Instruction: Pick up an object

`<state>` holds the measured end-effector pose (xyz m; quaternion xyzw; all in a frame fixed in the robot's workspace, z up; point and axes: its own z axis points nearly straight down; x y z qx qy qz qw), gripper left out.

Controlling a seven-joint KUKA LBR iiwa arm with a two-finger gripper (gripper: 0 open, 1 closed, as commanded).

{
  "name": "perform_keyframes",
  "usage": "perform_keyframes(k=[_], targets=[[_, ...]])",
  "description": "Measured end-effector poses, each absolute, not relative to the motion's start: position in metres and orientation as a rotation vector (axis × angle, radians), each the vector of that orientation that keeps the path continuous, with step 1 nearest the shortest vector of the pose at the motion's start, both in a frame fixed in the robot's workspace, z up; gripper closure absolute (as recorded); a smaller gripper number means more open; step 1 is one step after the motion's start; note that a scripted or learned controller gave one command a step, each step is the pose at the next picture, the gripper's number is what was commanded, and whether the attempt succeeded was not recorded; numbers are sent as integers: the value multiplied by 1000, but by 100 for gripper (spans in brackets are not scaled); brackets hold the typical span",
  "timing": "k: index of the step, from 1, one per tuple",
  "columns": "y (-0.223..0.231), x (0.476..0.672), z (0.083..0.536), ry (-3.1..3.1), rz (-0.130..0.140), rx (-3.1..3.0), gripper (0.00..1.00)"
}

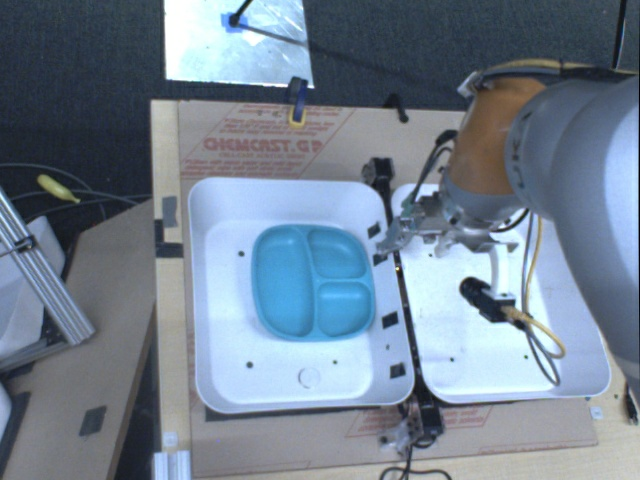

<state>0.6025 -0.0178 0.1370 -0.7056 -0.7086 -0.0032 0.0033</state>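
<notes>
Blue plate (312,283): the only loose thing you have to pick; it lies flat in the left bin (222,323), just beside the hand on the side away from the arm (560,158), its near rim almost under the hand.
Hand (398,230): hangs over the wall between the left bin and the right bin (450,353). You cannot tell from this view how far open it is, and nothing shows in its hold.
Build: three compartments, one long and two small, parted by raised ridges, with a rounded outer rim.
Handling: likely moulded plastic, so expect it to be light, stiff and smooth. It should not break, but it may slide on the white floor or tip once it hangs from one edge.
Where to take hold: pinch the outer rim on the side nearest the hand, or straddle a ridge between compartments; the flat floors give you nothing to close on.
Risk: the bin wall sits close to that rim, so leave room for the hand.
Bench (262,140): carries both bins.
</notes>
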Motion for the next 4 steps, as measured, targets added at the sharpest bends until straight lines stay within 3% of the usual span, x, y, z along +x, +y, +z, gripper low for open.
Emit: perform_keyframes(k=[1, 2, 3, 4], targets=[[-22, 611, 131, -2237, -34, -2199, 0], [-43, 490, 203, -2219, -2, -2223, 0], [9, 487, 229, -2232, -6, -2214, 0], [7, 491, 182, -2221, 3, -2218, 0]])
